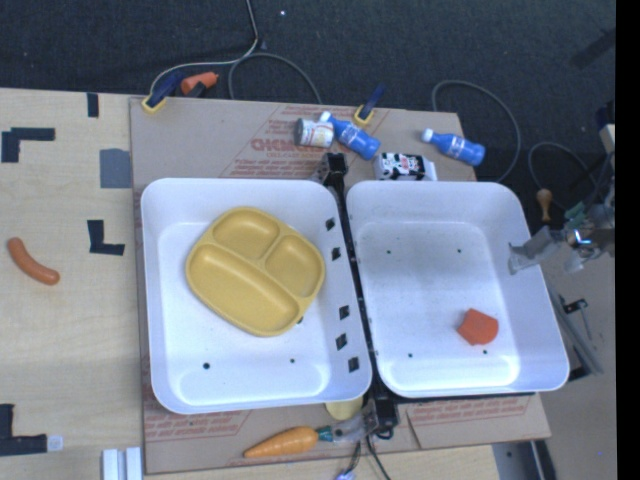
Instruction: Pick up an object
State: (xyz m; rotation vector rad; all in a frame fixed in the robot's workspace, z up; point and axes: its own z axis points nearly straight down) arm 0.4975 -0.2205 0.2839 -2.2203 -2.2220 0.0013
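A small orange-red block (478, 327) lies in the right bin (430, 208), near its front right corner. A yellow divided plate (255, 269) rests in the left bin (160, 268). My gripper (560, 245) is at the right bin's right rim, above and to the right of the block, well apart from it. It is small and partly cut off at the view's edge, and nothing shows between its parts.
Behind the bins lie small bottles (355, 138), (455, 147), a black-and-white box (405, 167) and clamps (180, 86). A toy carrot (283, 442) lies in front of the bins. An orange sausage (32, 261) sits on the bench at far left. Cables trail at the back.
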